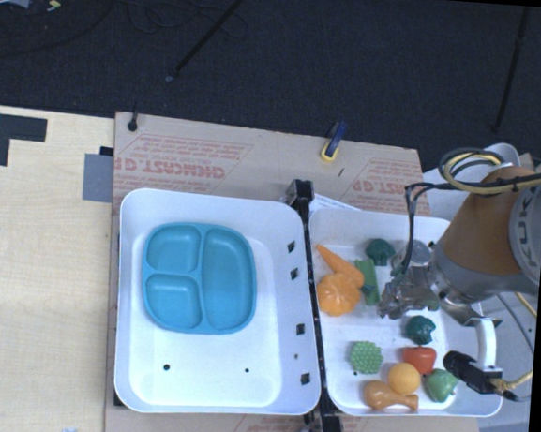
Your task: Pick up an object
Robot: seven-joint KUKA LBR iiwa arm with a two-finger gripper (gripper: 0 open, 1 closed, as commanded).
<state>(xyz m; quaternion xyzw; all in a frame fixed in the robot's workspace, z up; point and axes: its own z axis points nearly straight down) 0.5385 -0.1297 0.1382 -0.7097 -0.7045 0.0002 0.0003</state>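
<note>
The right bin [349, 231] holds several toy foods. An orange carrot [335, 258] lies at its left, above a round orange fruit [337, 296]. A slim green piece [370, 276] sits beside them and a dark green broccoli [379, 250] is behind. My gripper [393, 304] hangs low over the bin's middle, just right of the slim green piece and the orange fruit. A dark green piece [420, 328] lies to the gripper's lower right. I see nothing held in the gripper.
Along the right bin's front lie a light green knobbly piece [365, 357], a red tomato [418, 357], an orange ball [404, 377], a green pepper [441, 385] and a tan gourd [382, 396]. The left bin [136, 358] holds a blue divided plate [199, 279].
</note>
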